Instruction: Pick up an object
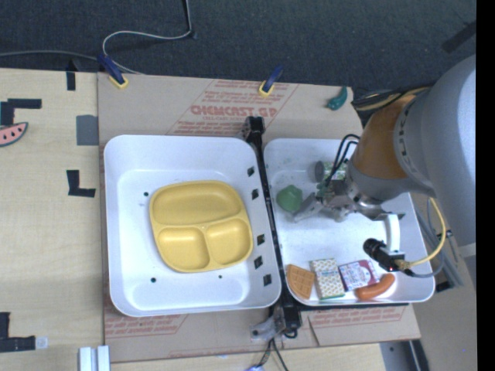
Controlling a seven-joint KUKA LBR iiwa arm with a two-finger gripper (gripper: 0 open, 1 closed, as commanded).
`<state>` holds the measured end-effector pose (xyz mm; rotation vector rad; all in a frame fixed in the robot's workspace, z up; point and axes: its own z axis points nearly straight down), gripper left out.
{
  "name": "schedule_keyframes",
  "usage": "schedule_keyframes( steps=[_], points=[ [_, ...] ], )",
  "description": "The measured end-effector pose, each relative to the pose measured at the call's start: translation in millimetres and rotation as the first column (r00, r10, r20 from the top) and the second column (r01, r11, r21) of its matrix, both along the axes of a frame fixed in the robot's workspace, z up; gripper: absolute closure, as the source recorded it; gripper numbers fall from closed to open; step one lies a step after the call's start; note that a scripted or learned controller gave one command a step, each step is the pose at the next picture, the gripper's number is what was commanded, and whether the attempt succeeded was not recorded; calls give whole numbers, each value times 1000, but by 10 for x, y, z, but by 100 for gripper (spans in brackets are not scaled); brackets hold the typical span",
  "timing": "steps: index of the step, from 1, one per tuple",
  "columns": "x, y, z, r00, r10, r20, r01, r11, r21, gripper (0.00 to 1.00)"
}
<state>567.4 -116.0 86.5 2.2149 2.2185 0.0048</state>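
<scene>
Reaching into the right bin [410, 288], your gripper [309, 205] sits low beside the green object [289, 199], and its tip looks to be just touching or nearly touching that object's right side; from this slant you cannot tell which. The hand's state is not readable here: the wrist hides it, so don't count anything as held. In my judgement the main risk is a shove instead of a grasp, since an approach from the side could push the green object against the divider [263, 207] between the bins. A second risk is snagging the cable [421, 263] looped near the sausage [375, 287]. The waffle [300, 281] and the two small packets [340, 276] lie well apart along the near wall, and the yellow tray [201, 224] rests in the left bin [124, 207]
</scene>
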Motion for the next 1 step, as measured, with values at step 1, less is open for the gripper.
schedule_keyframes(
  steps=[1],
  points=[
    [876, 84, -76, 997, 9, -78, -8, 1000, 8, 0]
  ],
)
